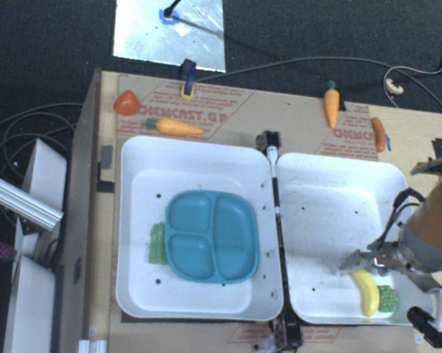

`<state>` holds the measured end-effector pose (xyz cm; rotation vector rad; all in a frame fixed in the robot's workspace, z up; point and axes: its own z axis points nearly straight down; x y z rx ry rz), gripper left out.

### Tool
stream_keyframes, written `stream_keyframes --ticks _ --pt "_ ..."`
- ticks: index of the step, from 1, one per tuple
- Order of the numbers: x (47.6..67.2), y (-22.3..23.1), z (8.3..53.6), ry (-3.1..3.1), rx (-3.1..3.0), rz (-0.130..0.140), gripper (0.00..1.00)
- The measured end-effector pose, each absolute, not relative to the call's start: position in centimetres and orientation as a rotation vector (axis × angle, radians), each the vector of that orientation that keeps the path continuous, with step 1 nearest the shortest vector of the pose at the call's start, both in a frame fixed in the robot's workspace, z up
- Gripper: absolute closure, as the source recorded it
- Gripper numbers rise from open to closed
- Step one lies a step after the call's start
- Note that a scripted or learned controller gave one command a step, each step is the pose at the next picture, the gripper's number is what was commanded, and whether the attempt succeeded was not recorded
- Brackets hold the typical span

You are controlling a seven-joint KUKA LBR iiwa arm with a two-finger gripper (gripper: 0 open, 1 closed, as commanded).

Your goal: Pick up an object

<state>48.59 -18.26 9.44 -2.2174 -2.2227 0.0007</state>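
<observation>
Where gripper (pixel 363 261) hovers, banana (pixel 366 291) just below, right bin (pixel 336 174)

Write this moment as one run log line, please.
gripper: right bin, just above banana | fingers: cannot tell | broccoli: beside banana | blue plate: left bin | pick: not confirmed

One fixed camera looks down on my tabletop (pixel 235 108) at a slant from above, far enough back to take in both white bins: the left bin (pixel 136 226) toward 9 o'clock, the right bin (pixel 333 212) toward 3 o'clock, where my arm (pixel 435 229) enters.
</observation>
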Motion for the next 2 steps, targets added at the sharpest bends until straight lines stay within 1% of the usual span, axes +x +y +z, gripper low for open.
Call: stream_keyframes --ticks 1,2 --pt "48.7 -18.3 10.6 -2.226 -2.22 -0.002 1.0" --pt "48.7 -17.0 14.6 -2.227 -2.219 -0.002 1.0"
